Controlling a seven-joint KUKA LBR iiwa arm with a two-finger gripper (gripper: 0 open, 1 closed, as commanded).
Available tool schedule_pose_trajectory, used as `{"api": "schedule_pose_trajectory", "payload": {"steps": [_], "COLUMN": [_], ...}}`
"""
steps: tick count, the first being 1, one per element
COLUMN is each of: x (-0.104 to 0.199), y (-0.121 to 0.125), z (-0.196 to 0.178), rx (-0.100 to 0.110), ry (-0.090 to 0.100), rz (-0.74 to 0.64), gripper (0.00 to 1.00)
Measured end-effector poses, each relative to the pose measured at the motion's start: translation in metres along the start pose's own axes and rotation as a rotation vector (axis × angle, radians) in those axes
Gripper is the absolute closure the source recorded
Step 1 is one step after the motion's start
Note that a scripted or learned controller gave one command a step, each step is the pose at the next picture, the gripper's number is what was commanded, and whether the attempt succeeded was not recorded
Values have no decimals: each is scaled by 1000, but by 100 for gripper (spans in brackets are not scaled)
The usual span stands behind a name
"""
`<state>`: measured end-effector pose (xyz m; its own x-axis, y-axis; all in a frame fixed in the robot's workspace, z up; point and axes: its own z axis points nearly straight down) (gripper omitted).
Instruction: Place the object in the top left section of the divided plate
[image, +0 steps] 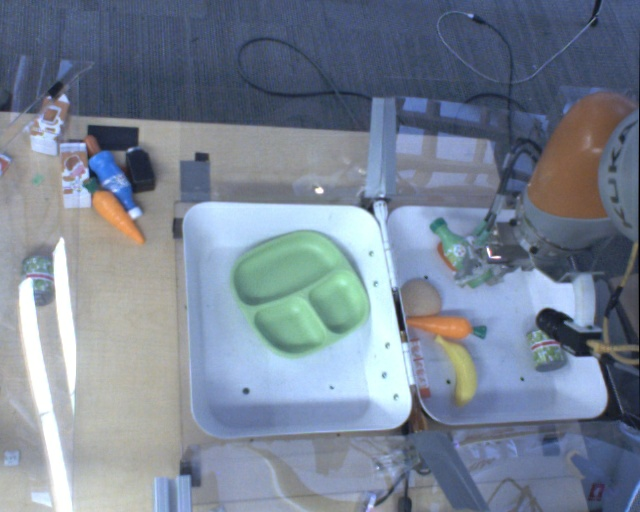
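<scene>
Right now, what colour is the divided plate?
Light green; the divided plate sits in the left bin, clear in the camera view.

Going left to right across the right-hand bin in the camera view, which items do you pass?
Potato → green bottle → banana → small can. The carrot is left out because it spans the potato and banana positions.

On the worktop (280, 165) two bins sit side by side. The left bin (215, 380) holds a divided plate (298, 292). In the right bin (510, 395), a bottle (452, 245) lies far, a carrot (442, 326) and banana (460, 368) near the left wall, and a can (545, 351) to the right.
</scene>
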<state>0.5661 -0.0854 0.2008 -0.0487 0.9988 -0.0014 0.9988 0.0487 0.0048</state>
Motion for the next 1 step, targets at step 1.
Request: {"api": "schedule_pose_trajectory", "payload": {"steps": [1], "x": [94], "y": [32], "z": [16], "rx": [1], "ry": [2], "rz": [-38], "gripper": [100]}}
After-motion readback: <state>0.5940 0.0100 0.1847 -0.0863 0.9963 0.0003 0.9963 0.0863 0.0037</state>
